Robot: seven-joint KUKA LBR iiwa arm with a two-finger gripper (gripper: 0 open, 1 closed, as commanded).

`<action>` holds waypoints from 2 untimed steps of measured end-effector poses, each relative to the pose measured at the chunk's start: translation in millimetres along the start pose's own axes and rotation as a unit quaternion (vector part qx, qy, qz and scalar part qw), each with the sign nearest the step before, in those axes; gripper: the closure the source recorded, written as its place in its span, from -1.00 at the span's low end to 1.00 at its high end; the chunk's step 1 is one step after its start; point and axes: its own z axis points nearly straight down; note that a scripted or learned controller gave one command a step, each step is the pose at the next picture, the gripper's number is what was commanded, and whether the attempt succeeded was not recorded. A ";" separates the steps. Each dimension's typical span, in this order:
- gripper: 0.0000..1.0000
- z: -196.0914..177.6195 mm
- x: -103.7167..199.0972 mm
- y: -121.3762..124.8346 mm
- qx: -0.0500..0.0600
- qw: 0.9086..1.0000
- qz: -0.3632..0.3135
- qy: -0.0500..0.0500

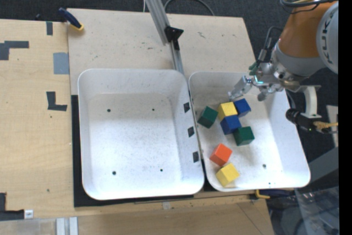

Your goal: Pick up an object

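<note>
Dark carpet surrounds a pale wooden desk [137, 36] bearing two white bins, with the arm reaching in from the right of the frame.

Camera view: the gripper [254, 85] hovers at the upper edge of the right bin [286, 165]; whether it is wide or narrow I cannot tell. Just below and left of it sit the blocks: a blue cube [242, 106] nearest, then a yellow cube [229, 110], another blue block [230, 124], two green cubes [208, 116] [244, 135], an orange cube [221, 153] and a lower yellow block [227, 174]. They look light, rigid and smooth, best pinched across opposite flat faces. The left bin [88, 82] lies centre-left.
</note>
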 end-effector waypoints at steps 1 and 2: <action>-1.00 -2.8 -0.1 1.0 -0.002 1.000 -0.001 -0.001; -1.00 60.7 -4.6 -0.4 0.001 1.000 0.000 0.000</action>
